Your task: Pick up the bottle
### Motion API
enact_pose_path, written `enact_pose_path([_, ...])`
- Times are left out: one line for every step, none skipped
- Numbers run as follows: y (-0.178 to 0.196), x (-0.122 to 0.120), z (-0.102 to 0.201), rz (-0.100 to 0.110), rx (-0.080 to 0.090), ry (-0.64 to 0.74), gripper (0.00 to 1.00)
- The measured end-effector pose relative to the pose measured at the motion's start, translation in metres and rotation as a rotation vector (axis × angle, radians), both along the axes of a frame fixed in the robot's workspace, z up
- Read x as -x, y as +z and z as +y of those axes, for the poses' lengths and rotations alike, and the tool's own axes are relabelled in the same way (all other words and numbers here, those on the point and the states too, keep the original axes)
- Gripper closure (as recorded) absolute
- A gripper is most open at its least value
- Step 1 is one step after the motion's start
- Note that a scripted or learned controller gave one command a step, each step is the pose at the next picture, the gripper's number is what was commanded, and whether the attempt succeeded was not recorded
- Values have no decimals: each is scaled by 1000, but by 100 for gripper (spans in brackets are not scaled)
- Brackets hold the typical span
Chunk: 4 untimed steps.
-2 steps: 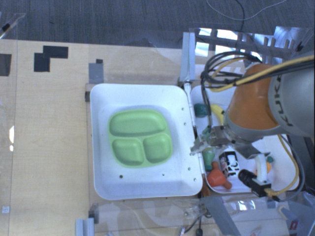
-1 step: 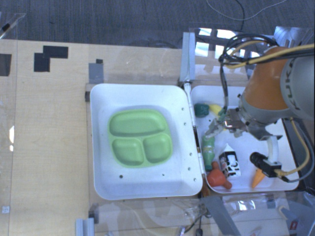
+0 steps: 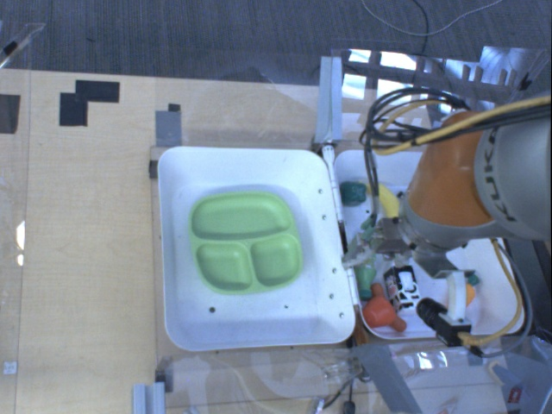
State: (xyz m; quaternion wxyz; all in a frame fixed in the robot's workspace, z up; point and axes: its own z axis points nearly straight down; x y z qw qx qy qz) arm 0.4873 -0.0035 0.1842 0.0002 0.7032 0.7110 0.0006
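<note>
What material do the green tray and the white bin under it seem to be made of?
The green tray looks like moulded plastic, matte: uniform colour, rounded compartment edges, soft sheen. The white bin appears to be plastic or painted metal, smooth; small dark holes dot its walls. I cannot tell which.

My arm's grey shell [image 3: 517, 175]: black capital letters run down it beside the orange band; I read "KU", and the rest is cut off at the edge.
Black-and-white item [image 3: 402, 286] in my right bin, under my wrist: it carries dark marks that may be print, too small and blurred for me to read.
Red tag [image 3: 515, 396] at the lower right corner: a pale mark on it, not legible.
</note>
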Motion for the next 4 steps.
enact_pose_path([0, 0, -5, -1, 0, 19, 0])
enact_pose_path([0, 0, -5, -1, 0, 19, 0])
enact_pose_path([0, 0, -4, -1, 0, 6, 0])
enact_pose_path([62, -1, -33, -3, 1, 81, 0])
